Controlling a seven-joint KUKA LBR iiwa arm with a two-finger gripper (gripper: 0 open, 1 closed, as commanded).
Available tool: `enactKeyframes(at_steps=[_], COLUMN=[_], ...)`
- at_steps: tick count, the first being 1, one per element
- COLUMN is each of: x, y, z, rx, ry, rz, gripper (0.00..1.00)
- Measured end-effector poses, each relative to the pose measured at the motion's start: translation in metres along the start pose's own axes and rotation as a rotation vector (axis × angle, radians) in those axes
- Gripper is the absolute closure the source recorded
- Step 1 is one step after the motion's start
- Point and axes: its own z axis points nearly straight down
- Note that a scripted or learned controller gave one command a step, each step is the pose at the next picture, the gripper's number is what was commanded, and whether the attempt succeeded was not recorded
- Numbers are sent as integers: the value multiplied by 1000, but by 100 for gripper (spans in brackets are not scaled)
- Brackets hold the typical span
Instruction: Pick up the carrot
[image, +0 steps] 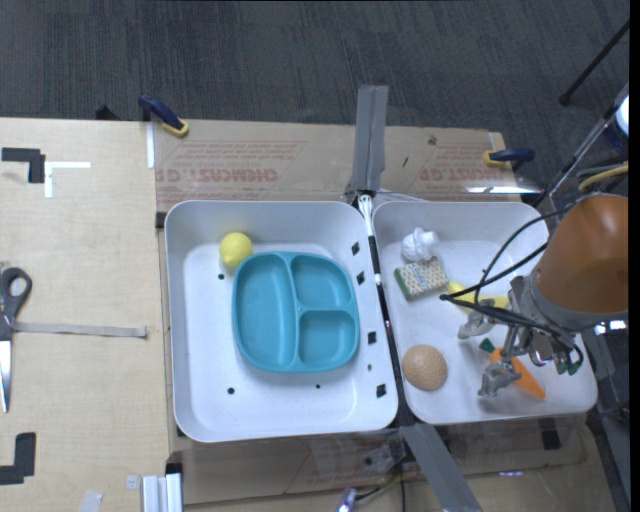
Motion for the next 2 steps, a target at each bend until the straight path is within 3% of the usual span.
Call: enactKeyframes(at_steps=[1,2], x=[-3,-2], y=[0,21], z=[-10,-115], rx=[1,1], ry=[-6,0], rz=[-3,311], gripper=[100,100])
